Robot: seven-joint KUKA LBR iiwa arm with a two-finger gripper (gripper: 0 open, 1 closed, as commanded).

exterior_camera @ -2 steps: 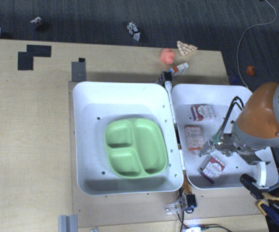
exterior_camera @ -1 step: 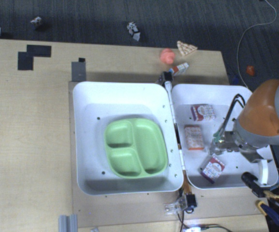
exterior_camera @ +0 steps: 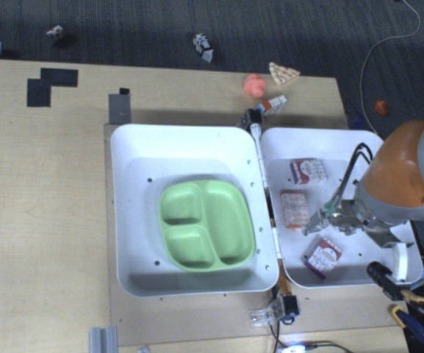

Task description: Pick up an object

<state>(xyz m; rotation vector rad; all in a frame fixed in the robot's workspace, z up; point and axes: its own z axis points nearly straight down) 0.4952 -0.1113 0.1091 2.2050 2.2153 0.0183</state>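
Observation:
Three small packets lie in the right bin [exterior_camera: 285,267]: a red-and-white one [exterior_camera: 308,170] near the back, a pale pink one [exterior_camera: 294,208] in the middle, and a red-and-white pouch [exterior_camera: 322,257] toward the front. My gripper [exterior_camera: 323,220] hangs low over the right bin, between the pink packet and the front pouch, with the orange-banded wrist [exterior_camera: 399,175] behind it on the right. Nothing shows between the fingers.
The left bin [exterior_camera: 134,153] holds a green divided tray [exterior_camera: 206,224]. Behind the bins on the bench lie a pink ball [exterior_camera: 254,85], a wedge-shaped toy [exterior_camera: 283,73] and a small tube [exterior_camera: 272,106]. Cables run along the front right.

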